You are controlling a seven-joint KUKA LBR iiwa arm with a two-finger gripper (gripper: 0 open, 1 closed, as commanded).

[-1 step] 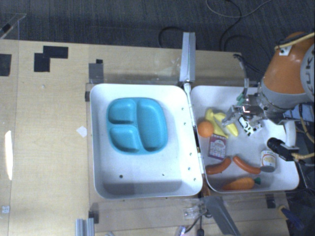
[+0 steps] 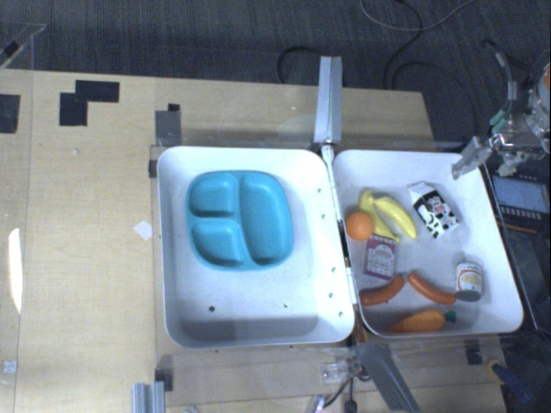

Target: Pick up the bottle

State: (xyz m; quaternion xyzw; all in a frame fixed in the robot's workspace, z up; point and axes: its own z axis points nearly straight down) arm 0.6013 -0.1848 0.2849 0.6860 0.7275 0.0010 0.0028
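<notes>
The wooden bench (image 2: 86, 231) carries two white bins side by side: the left bin (image 2: 258, 329) holds a blue divided plate (image 2: 241, 218), and the right bin (image 2: 499, 248) holds all the small goods. The arm (image 2: 527, 114) comes in at the upper right, with its gripper (image 2: 472, 157) hanging over the right bin's far right corner, clear of everything. At this slant it cannot be told whether the gripper is spread or closed. In the right bin, from big to small, lie a pair of bananas (image 2: 392, 215), a cow-patterned carton (image 2: 432, 211), a carrot (image 2: 419, 321) along the near wall, two sausages (image 2: 430, 289), an orange (image 2: 359, 225) by the left wall and a pink packet (image 2: 380, 256). Last comes the bottle (image 2: 469, 278) — a small white one with an orange label and a dark cap, seemingly tipped on its side, near the right wall. It is close to the end of the right-hand sausage, perhaps touching it. The reach has not begun, so the step in hand is the approach. To do it well, the gripper should travel toward the near side of the bin and settle straight above the bottle's body. It should close across the bottle's short width rather than along its length — and come down on the wall side, so the sausage is not caught with it.
</notes>
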